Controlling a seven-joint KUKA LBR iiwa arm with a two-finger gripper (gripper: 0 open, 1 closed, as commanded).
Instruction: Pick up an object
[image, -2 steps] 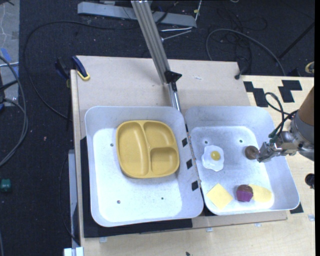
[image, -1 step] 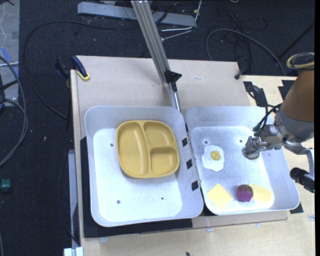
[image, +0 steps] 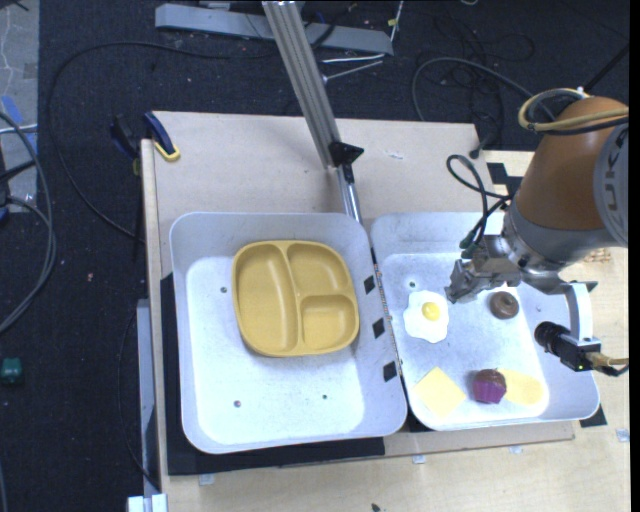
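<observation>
On the bench (image: 250, 150) sit two shallow white bins side by side. The left bin (image: 200, 400) holds a yellow divided tray (image: 296, 297) with three compartments, lying flat near the bin's upper middle. The right bin (image: 400, 240) carries the small things: a toy fried egg (image: 427, 317) near its left-centre, a flat pale-yellow slice (image: 440, 390) toward the near edge, a purple round piece (image: 488, 386) just right of that slice, another yellowish piece (image: 524, 388) touching or just beside the purple one, and a brown ring-like piece (image: 504, 305) further back.

The arm (image: 575, 180) — grey, with a broad orange section — reaches in from the right over the right bin. Its end effector (image: 468, 283) hangs between the egg and the brown piece, just beside both. Nothing can be seen caught in it, and from this slant it cannot be told whether it is released or clenched.

A metal pole (image: 310, 90) slants across the back of the bench, and a black-and-yellow clamp (image: 160, 140) sits at the bench's far left corner.
</observation>
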